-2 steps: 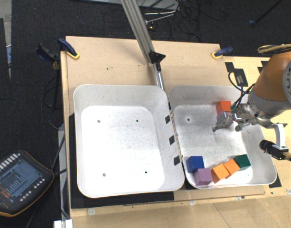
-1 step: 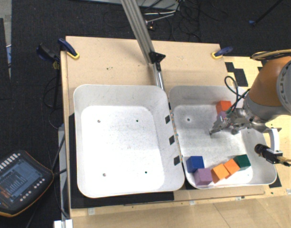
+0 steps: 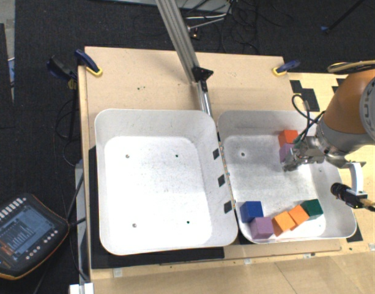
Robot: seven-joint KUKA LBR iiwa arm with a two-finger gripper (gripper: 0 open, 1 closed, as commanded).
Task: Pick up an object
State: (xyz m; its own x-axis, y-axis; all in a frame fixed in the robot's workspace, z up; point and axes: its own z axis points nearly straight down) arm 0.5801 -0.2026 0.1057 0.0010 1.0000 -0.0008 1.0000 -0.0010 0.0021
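Camera view, right bin point(image 3: 248, 133): gripper point(image 3: 292, 162) is lowered beside two stacked-looking blocks; orange block point(image 3: 289, 136) is seen just beyond it, purple block point(image 3: 285, 152) touching. Jaw state cannot be told.

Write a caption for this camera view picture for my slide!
Robot arm reaches into the right bin beside an orange block, four more blocks along the near edge.
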